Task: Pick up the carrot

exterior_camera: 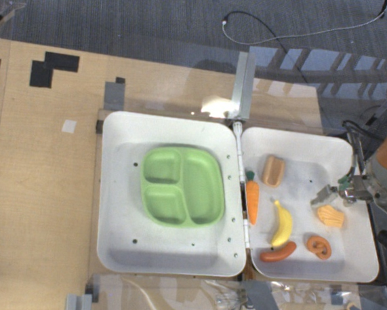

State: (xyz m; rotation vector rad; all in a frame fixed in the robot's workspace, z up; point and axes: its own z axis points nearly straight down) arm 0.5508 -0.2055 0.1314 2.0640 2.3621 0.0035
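Observation:
The orange carrot (251, 201) lies lengthwise along the left wall of the right bin (303, 144), its green top pointing to the far side. My gripper (335, 194) hangs over the right side of that bin, just above a yellow cheese wedge (330, 216). It is well to the right of the carrot and apart from it. The arm with its orange band comes in from the right edge.
Also in the right bin are a bread slice (273, 171), a banana (282, 224), a red sausage (277, 252) and a brown pretzel (319, 247). The left bin (114, 239) holds a green divided plate (180, 186). A metal divider (239, 189) separates the bins.

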